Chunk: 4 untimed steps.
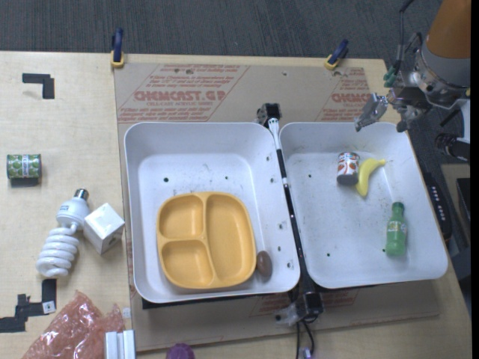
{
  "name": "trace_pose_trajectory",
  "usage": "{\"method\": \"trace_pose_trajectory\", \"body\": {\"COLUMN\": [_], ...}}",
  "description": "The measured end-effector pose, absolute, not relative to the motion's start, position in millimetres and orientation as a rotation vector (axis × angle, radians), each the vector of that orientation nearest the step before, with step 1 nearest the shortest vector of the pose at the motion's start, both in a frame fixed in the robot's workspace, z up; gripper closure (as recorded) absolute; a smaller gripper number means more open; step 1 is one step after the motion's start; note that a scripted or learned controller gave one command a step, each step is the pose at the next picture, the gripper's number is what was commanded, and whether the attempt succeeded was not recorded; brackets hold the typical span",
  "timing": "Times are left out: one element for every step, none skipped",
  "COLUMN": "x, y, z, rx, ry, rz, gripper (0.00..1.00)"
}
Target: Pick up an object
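Your gripper [389,109] hovers above the right bin's [419,268] far right corner; its fingers stand apart, with nothing between them. Nearer the camera and to its left, a small can [347,167] touches a banana [368,175]. A green bottle [395,230] lies well apart, toward the near rim

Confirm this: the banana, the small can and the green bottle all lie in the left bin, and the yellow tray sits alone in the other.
Wrong bin. The camera view shows the banana, can and bottle in the right bin; the yellow tray sits in the left bin.
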<state>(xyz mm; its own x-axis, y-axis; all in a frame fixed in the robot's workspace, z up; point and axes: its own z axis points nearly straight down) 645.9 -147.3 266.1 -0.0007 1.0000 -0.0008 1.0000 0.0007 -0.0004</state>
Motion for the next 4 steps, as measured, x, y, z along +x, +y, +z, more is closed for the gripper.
{"method": "trace_pose_trajectory", "body": {"x": [580.9, 608.6, 609.0, 629.0], "y": [-197.6, -168.8, -169.8, -91.8], "z": [160.7, 92.7, 102.9, 191.6], "rx": [2.222, 2.22, 2.222, 2.219], "ry": [2.22, 2.222, 2.218, 2.221], "rz": [-0.001, -0.001, 0.0, 0.001], "gripper": [0.0, 0.0, 1.0, 1.0]}}
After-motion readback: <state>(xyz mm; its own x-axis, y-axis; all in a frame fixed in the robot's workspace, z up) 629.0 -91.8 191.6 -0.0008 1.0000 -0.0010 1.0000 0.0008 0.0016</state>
